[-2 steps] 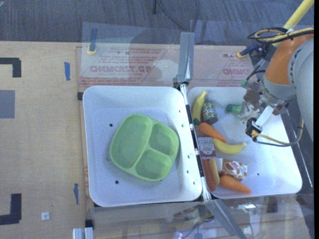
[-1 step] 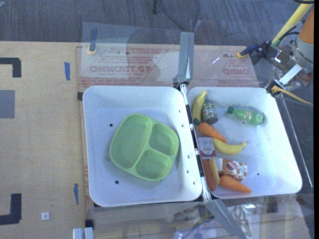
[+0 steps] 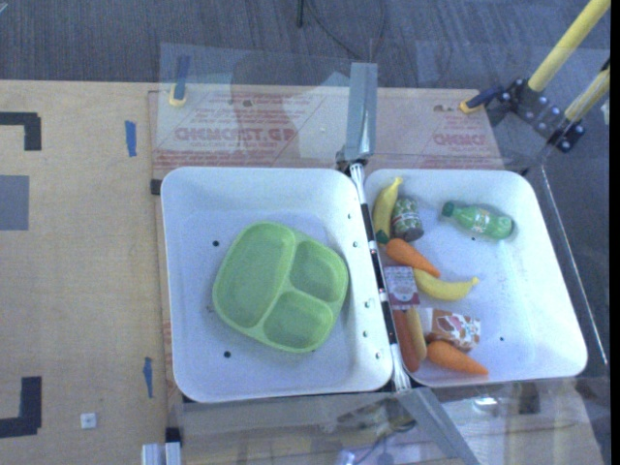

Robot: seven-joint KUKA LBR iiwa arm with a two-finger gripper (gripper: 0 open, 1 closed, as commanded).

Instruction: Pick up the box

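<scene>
In the right bin [image 3: 542, 260] | box [image 3: 455, 328] flat, long axis seemingly left-right, beside carrot [image 3: 455, 357] | tool state: cannot tell

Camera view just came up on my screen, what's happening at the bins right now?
Nothing is being handled at this moment. The left bin holds a green divided plate. The right bin holds the food items: two bananas, carrots, a small can, a green bottle lying on its side, and the box near the front, lying beside a carrot. The box is not yet picked up.
</scene>
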